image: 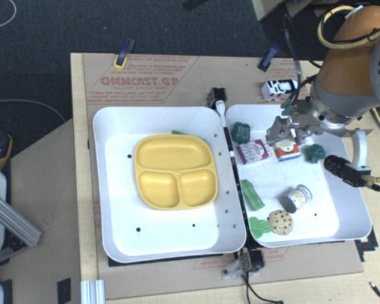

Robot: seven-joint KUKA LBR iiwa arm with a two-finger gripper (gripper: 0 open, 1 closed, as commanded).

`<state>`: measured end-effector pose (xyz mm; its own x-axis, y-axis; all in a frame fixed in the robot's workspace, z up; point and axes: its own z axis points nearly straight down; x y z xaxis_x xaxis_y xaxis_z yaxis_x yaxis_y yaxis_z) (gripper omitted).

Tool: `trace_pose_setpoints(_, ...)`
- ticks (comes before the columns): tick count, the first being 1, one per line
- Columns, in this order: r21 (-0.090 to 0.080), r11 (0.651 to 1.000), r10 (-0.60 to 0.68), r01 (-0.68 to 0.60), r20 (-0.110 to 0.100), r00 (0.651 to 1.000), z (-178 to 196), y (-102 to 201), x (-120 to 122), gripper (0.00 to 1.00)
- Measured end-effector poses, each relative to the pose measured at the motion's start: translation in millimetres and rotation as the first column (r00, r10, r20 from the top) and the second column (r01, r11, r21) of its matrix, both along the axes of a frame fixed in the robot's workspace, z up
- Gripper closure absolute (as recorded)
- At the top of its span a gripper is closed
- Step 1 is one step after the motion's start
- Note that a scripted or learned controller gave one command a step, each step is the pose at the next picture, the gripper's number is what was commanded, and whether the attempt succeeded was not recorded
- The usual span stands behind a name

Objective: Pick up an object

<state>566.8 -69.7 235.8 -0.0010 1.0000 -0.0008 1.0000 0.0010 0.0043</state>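
At the near edge of the right bin (332, 217) a speckled round biscuit (280, 221) lies on one end of a flat green piece (258, 228). Just behind it a small grey can (297, 197) lies on its side, with a long light-green piece (253, 196) to its left by the wall between the bins. The left bin (114, 189) holds a yellow three-compartment tray (175, 170), which fills most of its floor. A green sliver (179, 132) peeks out behind the tray's far rim. Farther into the right bin, the small orange and white carton (287, 151) lies about mid-bin, hemmed in from both sides. A red and white packet (252, 151) lies just beside it on the left, and a teal lump (315, 152) sits near it on the right. The gripper (280, 132) hangs right at the carton's far edge. From this angle I cannot tell whether it is spread or pressed together, or whether it touches the carton. A dark green block (241, 132) sits to the gripper's left, near the bin's far left corner. Beyond the bin, a small black and white object (278, 88) rests on the printed board (145, 78). Two blue clamps (123, 50) grip the board's far edge.
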Motion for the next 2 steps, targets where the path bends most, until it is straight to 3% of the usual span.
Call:
trace_pose_setpoints(1,0.001,1.000,-0.002,0.002,-0.009,1.000,-22.0,-2.0,-3.2,1.00)
trace_pose_setpoints(2,0.002,1.000,0.000,0.000,-0.007,1.000,-14.2,3.3,-10.9,1.00)
